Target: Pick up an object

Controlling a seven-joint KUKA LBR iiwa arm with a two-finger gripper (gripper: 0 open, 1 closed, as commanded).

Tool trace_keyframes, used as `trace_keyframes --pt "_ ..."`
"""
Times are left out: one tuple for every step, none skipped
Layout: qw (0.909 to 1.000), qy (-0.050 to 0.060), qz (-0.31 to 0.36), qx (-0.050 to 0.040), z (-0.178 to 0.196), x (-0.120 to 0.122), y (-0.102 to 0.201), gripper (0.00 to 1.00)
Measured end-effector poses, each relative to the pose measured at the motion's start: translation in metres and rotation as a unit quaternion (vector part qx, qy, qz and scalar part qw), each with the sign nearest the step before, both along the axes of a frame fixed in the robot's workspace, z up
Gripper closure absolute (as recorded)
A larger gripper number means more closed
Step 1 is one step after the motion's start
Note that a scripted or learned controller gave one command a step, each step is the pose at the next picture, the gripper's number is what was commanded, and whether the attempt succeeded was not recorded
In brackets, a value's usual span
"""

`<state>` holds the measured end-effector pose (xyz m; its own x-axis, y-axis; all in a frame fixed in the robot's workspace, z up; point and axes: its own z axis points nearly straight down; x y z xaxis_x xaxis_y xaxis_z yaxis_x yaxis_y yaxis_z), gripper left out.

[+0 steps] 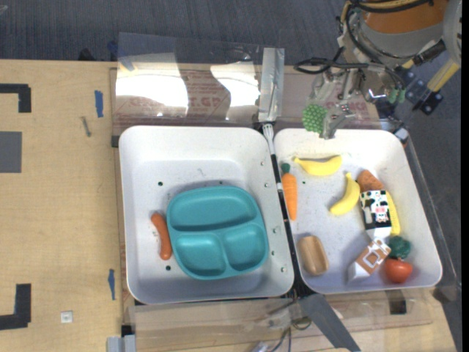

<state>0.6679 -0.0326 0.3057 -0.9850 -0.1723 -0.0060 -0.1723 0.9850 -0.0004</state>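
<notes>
The gripper (331,116) grips green grapes (314,117) above the right bin (421,196); 2 bananas (317,166) lie just below.

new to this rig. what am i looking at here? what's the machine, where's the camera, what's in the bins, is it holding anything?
One camera, fixed above the bench, looking down at a slant. The machine is a single robot arm, grey with an orange band, reaching in from the right. Its two-finger gripper hangs at the far rim of the right bin, with a green bumpy toy right beside it; whether that toy is gripped is unclear.

The left bin holds a teal divided plate and an orange sausage-like toy. The right bin has toy food: two bananas, a carrot, a bread roll, a tomato and a cow-print carton.
</notes>
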Motion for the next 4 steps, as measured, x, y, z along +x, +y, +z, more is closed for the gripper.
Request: trace_keyframes --pt "0.9975 -0.003 0.071 -0.0005 0.011 0.0 -0.004 1.0" --pt "0.9969 0.001 0.079 0.0011 -0.024 -0.028 0.056 1.0" --pt "0.9982 -0.001 0.059 0.0005 -0.012 -0.093 0.055 1.0" --pt "0.9882 0.0 0.153 -0.0006 -0.02 -0.099 0.033 1.0"
